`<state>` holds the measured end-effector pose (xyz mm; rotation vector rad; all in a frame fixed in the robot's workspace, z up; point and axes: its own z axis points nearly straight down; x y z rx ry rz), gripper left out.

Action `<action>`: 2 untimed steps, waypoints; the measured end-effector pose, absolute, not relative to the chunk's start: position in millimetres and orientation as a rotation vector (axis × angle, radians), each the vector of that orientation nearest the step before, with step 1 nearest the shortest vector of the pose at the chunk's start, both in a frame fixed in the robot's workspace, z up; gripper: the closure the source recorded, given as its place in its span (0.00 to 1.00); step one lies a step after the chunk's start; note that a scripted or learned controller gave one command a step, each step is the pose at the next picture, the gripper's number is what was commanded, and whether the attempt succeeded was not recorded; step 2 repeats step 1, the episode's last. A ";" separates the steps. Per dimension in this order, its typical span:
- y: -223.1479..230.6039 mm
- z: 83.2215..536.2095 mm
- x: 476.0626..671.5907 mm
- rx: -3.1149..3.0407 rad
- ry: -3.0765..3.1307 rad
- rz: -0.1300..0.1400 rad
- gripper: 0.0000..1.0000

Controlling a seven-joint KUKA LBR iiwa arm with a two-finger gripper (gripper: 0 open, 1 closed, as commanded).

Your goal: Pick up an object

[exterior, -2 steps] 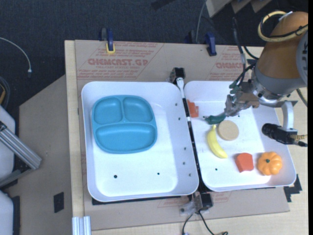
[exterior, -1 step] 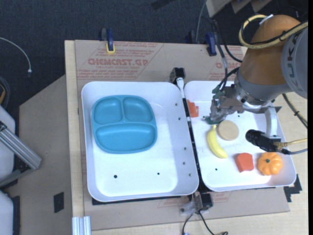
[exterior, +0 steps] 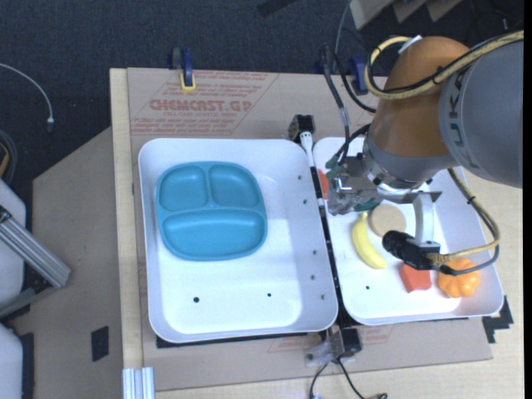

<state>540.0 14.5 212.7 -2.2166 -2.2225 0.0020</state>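
My gripper (exterior: 342, 196) hangs low over the left side of the right bin (exterior: 366, 306), just above the top end of a yellow banana (exterior: 366, 244). Right of the banana lies a tan round disc (exterior: 387, 219), partly under the wrist. A red-orange block (exterior: 416, 278) and an orange fruit (exterior: 460, 283) sit at the bin's front right. Nothing shows between the gripper and any of these things. The arm's grey and orange wrist (exterior: 416, 106) covers the back of the right bin.
A blue three-part plate (exterior: 212, 209) lies in the back half of the left bin (exterior: 241, 306). The ridge between the two bins (exterior: 327, 248) runs just left of the gripper. Cables and clamps stand along the back edge of the board.
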 end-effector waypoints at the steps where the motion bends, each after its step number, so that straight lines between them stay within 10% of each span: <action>1: 66.2 205.6 528.4 -2.217 -2.222 0.003 1.00; 2: 66.2 205.6 528.4 -2.217 -2.222 0.003 1.00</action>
